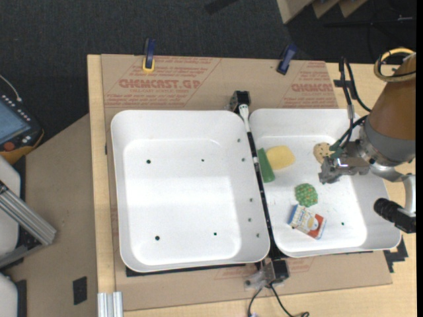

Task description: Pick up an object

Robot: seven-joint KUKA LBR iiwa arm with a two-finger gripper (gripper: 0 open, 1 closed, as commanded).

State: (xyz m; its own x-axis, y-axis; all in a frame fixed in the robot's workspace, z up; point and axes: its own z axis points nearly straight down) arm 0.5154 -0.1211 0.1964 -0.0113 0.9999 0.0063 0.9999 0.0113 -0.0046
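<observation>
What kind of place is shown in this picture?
Probably a robotics lab test bench, not a home or shop. Two shallow white plastic bins sit on a clamped brown cardboard sheet, and a grey robot arm with an orange band reaches over small assorted objects.

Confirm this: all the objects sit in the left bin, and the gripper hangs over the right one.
Not quite. The camera view shows the objects in the right bin: the sponge, green ball, small packet and a tan piece. The gripper does hang over the right one.
</observation>
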